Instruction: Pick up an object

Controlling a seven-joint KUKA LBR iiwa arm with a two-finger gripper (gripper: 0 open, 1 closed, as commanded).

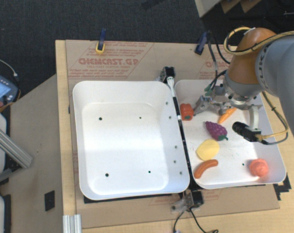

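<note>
Cardboard sheet [137,57] covers the bench top, yellow clamp [101,46] on its far edge. Left bin [83,130] sits on it, a few small dark dots on its floor. Right bin [278,171] is butted against it, walls touching along the middle seam. All pickable items are in the right bin. Red tomato [186,111] is hard against the bin's left wall, far half. Orange sausage-shaped piece [205,168] lies near the front edge, with the yellow potato-like lump [207,149] just behind it, close or touching. Purple grapes [216,129] are just beyond the lump, mid-bin. Blue clamp [201,43] sits on the far cardboard edge above this bin. Gripper [213,104] is low over the far half of the right bin, between tomato and a small orange carrot [227,114]. The carrot lies tilted just beside the gripper on its right side; can't tell if they touch. Gripper state: can't tell from this angle, and nothing visibly held. Round orange-pink fruit [258,167] is in the front right corner, well apart from the rest.
</note>
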